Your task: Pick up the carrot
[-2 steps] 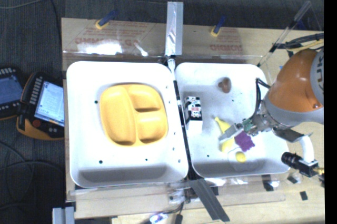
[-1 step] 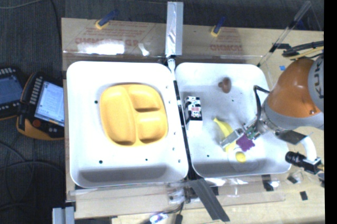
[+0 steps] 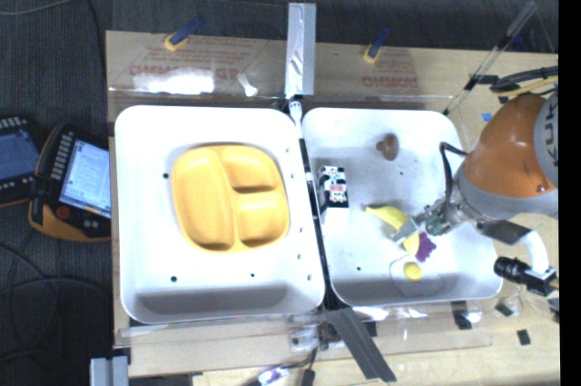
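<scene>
— Fingers of the gripper (image 3: 428, 226), released or clenched? And is anything between them?

— I cannot tell from where I stand; the tip is small and blurred, low over the right half of the right bin (image 3: 472, 284).

— Then label the rest, left to right.

— Left bin (image 3: 145, 284): a yellow divided tray (image 3: 231, 196) lies at its centre, well apart from the work. Right bin: a small black, white and red item (image 3: 333, 185) sits just beside the left wall. Near the centre lies a curved yellow piece (image 3: 390, 216). Toward the far edge rests a brown lump (image 3: 388, 145), apart from the others. Just beside the gripper are a purple piece (image 3: 425, 245) and, toward the near edge, a small yellow piece (image 3: 412, 270).

— Which is the carrot?

— I cannot tell; none of the pieces reads clearly as one. Judging by where the gripper is lowered, among the yellow and purple cluster, the target probably lies there, perhaps partly covered by the tool.

— Why that pose?

— The arm (image 3: 508, 159) enters from the right edge and bends down, so the tool meets the cluster from above; crowding there risks a wrong or failed pick.
</scene>
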`<state>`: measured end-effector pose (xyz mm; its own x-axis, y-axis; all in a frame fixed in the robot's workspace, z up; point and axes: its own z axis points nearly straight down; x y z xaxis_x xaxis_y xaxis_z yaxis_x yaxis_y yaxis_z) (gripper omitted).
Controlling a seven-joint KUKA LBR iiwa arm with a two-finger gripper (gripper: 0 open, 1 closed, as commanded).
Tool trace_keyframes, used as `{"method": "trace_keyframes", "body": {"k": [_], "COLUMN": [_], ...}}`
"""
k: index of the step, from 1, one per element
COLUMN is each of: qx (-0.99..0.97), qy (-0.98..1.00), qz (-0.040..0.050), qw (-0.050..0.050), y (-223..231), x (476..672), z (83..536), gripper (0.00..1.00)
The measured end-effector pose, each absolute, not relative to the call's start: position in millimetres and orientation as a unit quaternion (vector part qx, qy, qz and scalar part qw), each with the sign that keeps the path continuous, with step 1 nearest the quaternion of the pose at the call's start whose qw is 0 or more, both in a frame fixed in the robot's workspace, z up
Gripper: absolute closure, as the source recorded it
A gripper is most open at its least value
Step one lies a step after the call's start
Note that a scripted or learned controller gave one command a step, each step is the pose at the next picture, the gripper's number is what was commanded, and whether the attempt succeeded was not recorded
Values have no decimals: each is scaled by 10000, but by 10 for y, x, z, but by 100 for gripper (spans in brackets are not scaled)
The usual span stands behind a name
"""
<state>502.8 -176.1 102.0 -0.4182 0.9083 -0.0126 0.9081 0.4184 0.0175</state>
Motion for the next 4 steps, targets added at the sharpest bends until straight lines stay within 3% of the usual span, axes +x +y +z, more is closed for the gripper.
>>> {"method": "trace_keyframes", "body": {"k": [1, 2, 3, 4], "qx": [5280, 5280, 4303, 4303], "qy": [8493, 8492, 9027, 9027], "qz": [-2, -2, 14, 15], "qw": [1, 1, 54, 54], "y": [-1491, -1492, -1612, -1612], "x": [5517, 5517, 5300, 5301], "z": [1838, 1839, 902, 902], "gripper": [100, 0, 0, 0]}}
